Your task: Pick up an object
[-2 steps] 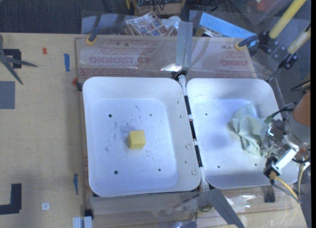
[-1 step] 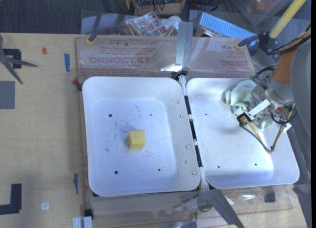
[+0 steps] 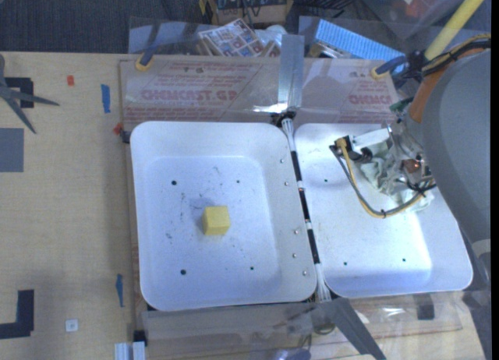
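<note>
- Near the middle of the left bin [image 3: 156,148]: a small yellow block [image 3: 217,220], resting on the bin floor, clear of all four walls.
- Over the right bin [image 3: 374,273], toward its far right part: the gripper [image 3: 387,170], reaching in from the right, well apart from the block.
- Gripper state: cannot be told; wiring and fittings clutter the tool end.
- Yellow cable [image 3: 360,191]: loops from the tool down over the right bin's floor.
- Between the bins: a dark seam with small fasteners.
</note>
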{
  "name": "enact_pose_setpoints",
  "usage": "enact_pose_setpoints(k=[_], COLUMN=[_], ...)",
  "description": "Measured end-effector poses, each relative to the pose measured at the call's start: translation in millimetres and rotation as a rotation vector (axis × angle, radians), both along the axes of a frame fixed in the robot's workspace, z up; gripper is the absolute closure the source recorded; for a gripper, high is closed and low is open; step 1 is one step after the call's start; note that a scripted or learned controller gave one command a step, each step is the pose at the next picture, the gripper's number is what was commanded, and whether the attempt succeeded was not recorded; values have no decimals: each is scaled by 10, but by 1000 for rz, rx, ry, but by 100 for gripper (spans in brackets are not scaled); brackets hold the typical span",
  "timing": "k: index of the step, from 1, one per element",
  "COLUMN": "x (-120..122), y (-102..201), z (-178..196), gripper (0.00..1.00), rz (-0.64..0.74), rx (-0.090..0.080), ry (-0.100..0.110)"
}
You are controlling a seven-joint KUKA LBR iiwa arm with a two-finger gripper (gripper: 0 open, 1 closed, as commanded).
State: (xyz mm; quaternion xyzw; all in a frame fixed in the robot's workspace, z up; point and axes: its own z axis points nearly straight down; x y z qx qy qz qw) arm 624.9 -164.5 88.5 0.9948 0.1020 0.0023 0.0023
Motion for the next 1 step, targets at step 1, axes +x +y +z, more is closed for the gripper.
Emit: enact_pose_setpoints(k=[1], x=[-447], y=[-525], z=[0], gripper=[100], rz=[5], rx=[15], ry=[0])
